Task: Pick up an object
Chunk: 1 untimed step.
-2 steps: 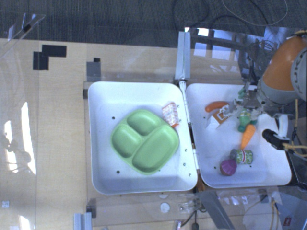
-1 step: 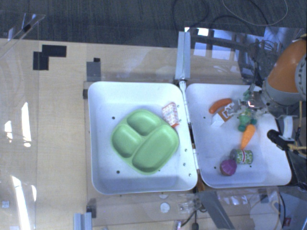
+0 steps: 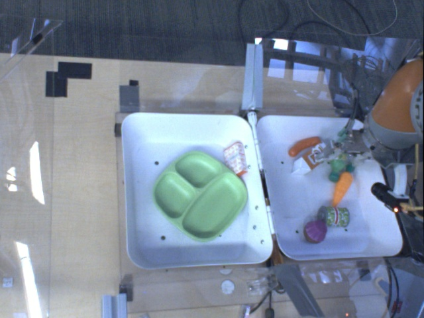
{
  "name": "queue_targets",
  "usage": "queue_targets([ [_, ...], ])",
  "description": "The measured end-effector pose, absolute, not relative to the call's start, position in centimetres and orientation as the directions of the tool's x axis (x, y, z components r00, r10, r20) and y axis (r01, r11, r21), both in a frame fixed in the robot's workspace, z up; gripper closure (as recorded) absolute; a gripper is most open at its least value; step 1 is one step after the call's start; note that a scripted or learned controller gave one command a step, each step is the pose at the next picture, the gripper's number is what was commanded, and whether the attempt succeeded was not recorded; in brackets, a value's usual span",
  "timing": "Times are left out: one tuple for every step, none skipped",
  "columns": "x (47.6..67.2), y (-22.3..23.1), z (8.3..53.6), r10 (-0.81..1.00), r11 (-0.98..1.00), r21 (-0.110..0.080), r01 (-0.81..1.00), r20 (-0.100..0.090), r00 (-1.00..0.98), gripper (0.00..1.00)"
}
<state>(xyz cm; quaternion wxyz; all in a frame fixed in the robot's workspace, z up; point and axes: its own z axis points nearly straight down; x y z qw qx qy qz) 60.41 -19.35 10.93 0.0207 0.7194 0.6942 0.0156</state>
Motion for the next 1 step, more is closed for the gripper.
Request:
queue_targets([
  [59.51, -19.54, 10.87, 0.999, -0.037, 0.052, 0.998, -0.014, 0.038, 0.00],
])
